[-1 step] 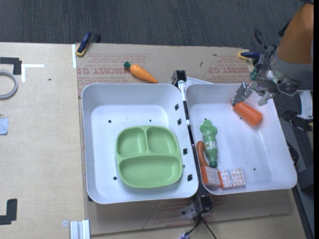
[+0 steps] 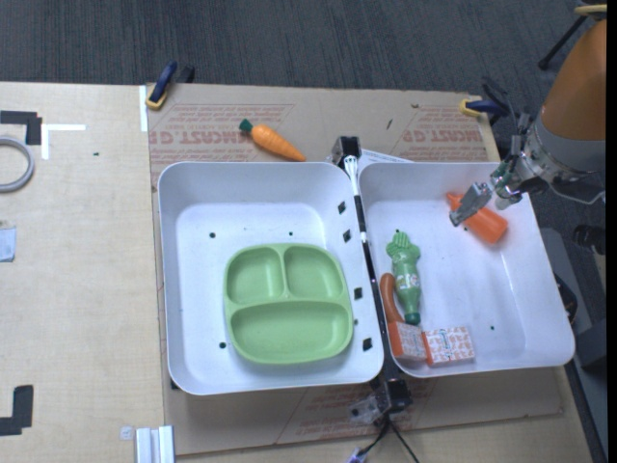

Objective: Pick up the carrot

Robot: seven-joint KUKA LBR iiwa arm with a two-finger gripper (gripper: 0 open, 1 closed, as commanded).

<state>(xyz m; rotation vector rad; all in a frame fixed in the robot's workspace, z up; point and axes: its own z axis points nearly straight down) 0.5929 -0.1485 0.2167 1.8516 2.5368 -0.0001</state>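
Note:
The carrot [image 2: 273,140], orange with a green top, lies on the brown cardboard behind the left bin [image 2: 183,258], outside both bins. My gripper [image 2: 485,199] is far to its right, over the back of the right bin [image 2: 525,326]. Its fingers stand apart, open, just over a second orange item [image 2: 490,225] that rests on the bin floor. One fingertip overlaps that item's left end. I see nothing lifted between the fingers.
A green divided plate [image 2: 287,304] fills the middle of the left bin. In the right bin lie a green toy bottle [image 2: 405,273], a red sausage [image 2: 388,302] and a small red-and-white carton [image 2: 443,345]. Clamps [image 2: 162,83] hold the cardboard's back corners.

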